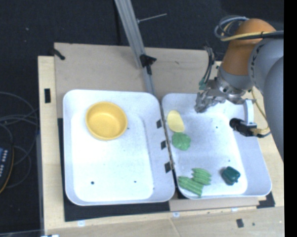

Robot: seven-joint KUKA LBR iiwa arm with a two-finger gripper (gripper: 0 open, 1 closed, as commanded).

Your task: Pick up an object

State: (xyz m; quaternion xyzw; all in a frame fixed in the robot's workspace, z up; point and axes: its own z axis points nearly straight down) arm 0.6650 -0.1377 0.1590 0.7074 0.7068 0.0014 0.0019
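Camera view looks down on the bench [49,221] with its two white bins. The end effector [203,104] hangs over the far edge of the right bin [252,157], and whether it is released or clenched cannot be told from this angle. No object can be seen in its grip. Just beside it, toward the left bin [74,181], lies a pale yellow piece [175,121], touching a light green round piece [181,141] a little nearer the camera. Well apart from it, at the bin's near edge, lie two green ribbed pieces [194,180] and a dark green block [231,175]. Far to its left, a yellow bowl [106,120] sits upright in the left bin. No writing or label is readable.
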